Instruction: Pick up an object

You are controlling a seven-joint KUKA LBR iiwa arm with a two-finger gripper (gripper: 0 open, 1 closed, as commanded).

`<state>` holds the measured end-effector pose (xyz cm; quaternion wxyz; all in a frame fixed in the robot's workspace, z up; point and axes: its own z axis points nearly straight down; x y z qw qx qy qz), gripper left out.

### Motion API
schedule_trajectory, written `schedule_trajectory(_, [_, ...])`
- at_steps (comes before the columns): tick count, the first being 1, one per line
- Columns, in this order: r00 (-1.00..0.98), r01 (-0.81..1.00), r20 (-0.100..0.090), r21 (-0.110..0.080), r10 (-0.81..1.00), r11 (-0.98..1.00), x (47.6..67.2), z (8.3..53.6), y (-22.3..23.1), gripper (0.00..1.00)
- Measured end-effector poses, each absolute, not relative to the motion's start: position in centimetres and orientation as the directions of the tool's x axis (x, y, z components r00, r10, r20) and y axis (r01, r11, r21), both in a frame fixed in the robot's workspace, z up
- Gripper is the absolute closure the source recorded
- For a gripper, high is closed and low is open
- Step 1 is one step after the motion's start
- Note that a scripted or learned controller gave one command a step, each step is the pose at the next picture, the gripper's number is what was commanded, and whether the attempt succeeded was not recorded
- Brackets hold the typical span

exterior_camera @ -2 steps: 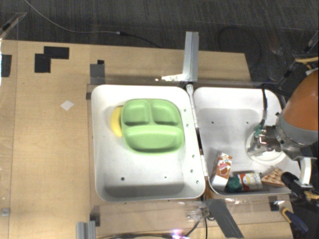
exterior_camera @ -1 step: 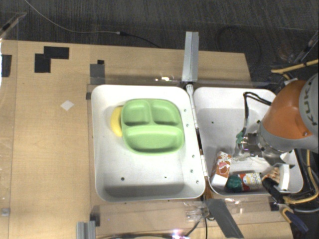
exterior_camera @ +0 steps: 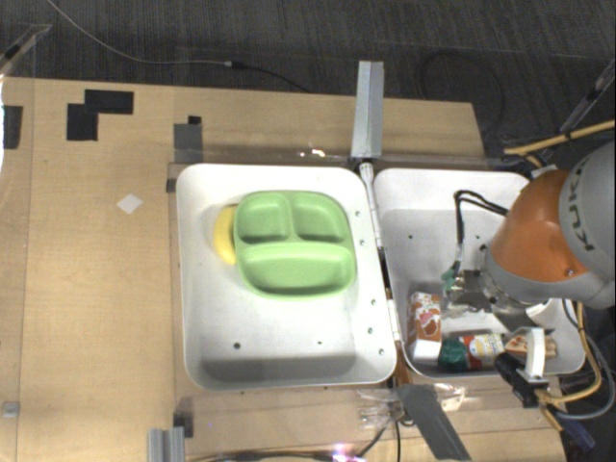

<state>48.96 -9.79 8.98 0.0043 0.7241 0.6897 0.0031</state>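
Claw (exterior_camera: pixel 469 292) sits low in the right white bin (exterior_camera: pixel 423 210), over small packaged items (exterior_camera: pixel 426 318) bunched at its near edge. Grip state unclear. Green divided tray (exterior_camera: pixel 292 242) covers a yellow object (exterior_camera: pixel 223 236) in the left bin (exterior_camera: pixel 269 354).

The arm (exterior_camera: pixel 549 234) reaches in from the right, claw (exterior_camera: pixel 465 292) lowered.

Green three-compartment plate (exterior_camera: pixel 293 243) upside up in left bin, centre-far, overlapping yellow item (exterior_camera: pixel 223 236) at its left edge. Red-white packet (exterior_camera: pixel 425 316) and green-capped red bottle (exterior_camera: pixel 470 349) lying in right bin's near-left corner.
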Motion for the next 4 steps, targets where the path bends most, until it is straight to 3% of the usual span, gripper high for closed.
schedule_trajectory(1, [0.276, 0.961, 0.001, 0.003, 0.961, -0.276, 50.9, 18.5, -6.8, 1.0])
schedule_trajectory(2, [0.276, 0.961, 0.001, 0.003, 0.961, -0.276, 50.9, 18.5, -6.8, 0.0])
schedule_trajectory(3, [0.078, 0.997, 0.0, 0.003, 0.997, -0.078, 54.6, 12.7, -9.8, 0.0])
schedule_trajectory(4, [0.09, 0.996, 0.0, 0.003, 0.996, -0.09, 58.5, 8.9, -10.3, 0.0])
